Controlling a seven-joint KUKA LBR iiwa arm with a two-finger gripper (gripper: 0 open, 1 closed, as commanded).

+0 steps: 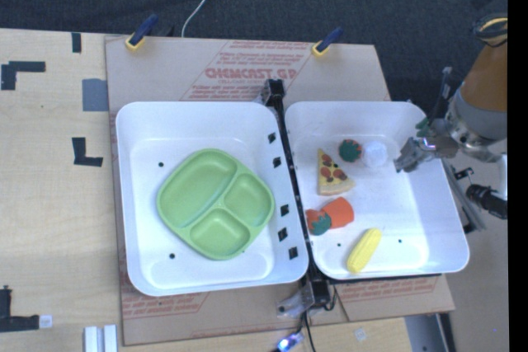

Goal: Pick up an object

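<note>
over the right bin's (429, 255) far right side, the camera view finds the gripper (410, 155) hanging with nothing visibly between its fingers, so the pick looks barely begun: no object lifted, everything left to do. whether the claw stands apart or together cannot be told at this size, and it seems to touch no item. the candidates lie in that bin: a pizza slice (332, 172), a small green ball (351, 150) beside a pale clear thing (375, 152) nearest the claw, an orange-red toy (331, 216) and a yellow corn (364, 249). the left bin (136, 177) holds a green divided tray (215, 203).
</note>
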